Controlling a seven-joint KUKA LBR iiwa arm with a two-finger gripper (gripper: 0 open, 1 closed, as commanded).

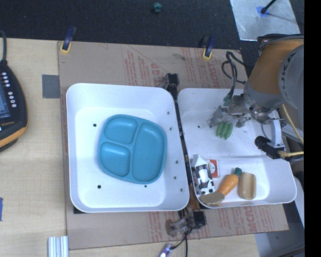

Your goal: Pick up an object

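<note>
Two white bins (pixel 75 143), jaws (pixel 224 121) over a green object (pixel 224 129), grip unclear; no legible writing.

We see a bulky grey arm (pixel 289 74) with a broad orange band, black cables looping beside it (one ends in a black plug), and a metallic grey gripper (pixel 228 116).

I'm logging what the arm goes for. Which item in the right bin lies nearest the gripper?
The green ridged object, directly under the gripper. The carrot, tan block and small carton sit along the bin's near edge.
</note>
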